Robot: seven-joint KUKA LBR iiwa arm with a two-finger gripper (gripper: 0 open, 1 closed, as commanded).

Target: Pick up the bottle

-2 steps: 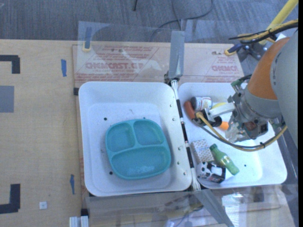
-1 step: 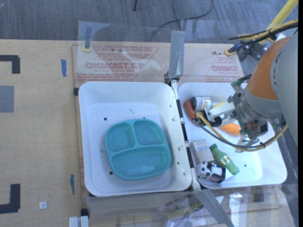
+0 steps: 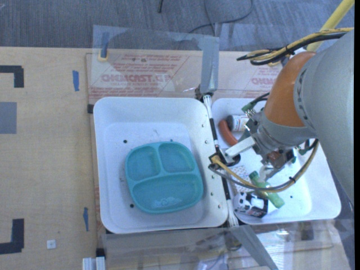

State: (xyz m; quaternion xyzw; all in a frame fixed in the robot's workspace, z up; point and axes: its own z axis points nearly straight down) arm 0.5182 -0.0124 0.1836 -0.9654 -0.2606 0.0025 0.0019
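The gripper hung low over the right bin, and whether it was clenched or released could not be told, since the wrist hid it. What looked like the bottle, green-capped with a pale body, lay on its side just beside the gripper at about its six o'clock, slanting toward five. Nothing showed it as grasped. I judged the step to be the approach, before any grasp. The next move would call for centring over the body, across its long axis, and clearing the black-and-white thing near the bottle at its eight o'clock. The left bin held a teal plate.
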